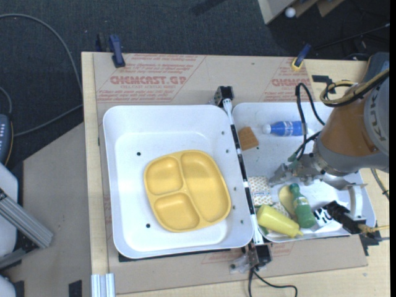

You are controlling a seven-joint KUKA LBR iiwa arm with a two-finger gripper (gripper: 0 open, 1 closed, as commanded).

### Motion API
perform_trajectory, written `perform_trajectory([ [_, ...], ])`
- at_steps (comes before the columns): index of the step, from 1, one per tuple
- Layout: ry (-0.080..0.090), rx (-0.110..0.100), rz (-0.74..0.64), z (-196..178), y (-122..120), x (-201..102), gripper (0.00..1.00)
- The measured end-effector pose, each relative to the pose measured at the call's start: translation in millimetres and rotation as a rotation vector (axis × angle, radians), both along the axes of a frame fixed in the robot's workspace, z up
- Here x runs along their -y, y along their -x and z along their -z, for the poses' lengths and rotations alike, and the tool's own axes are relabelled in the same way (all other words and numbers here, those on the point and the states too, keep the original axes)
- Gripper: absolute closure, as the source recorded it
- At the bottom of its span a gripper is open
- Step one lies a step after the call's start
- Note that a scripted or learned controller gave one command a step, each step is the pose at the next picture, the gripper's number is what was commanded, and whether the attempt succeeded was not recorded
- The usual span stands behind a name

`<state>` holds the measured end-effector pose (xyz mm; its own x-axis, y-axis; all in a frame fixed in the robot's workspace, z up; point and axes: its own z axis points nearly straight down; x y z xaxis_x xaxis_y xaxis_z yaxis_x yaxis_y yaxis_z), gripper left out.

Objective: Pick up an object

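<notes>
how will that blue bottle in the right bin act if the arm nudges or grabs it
The blue bottle lies on its side, so a nudge would probably roll it. It looks like smooth, rounded plastic, so it may slip from a pinch. It seems small, likely light.

Yellow divided plate (187, 190): smooth plastic, soft sheen. Both white bins (124, 166): smooth, semi-gloss plastic. Bench top (154, 79): matt cardboard, red print. Blue bottle (286, 129): clear glossy plastic. Green bottle (302, 209): shiny plastic. Brown block (248, 138): matt, cardboard-like. Arm casing (346, 135): orange, satin finish.
</notes>
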<state>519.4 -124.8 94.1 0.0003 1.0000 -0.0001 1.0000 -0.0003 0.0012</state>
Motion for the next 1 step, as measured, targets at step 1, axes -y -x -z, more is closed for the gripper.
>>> perform_trajectory([
  [1, 0.001, -0.001, -0.002, 9.3, -86.6, 30.4, 0.0],
])
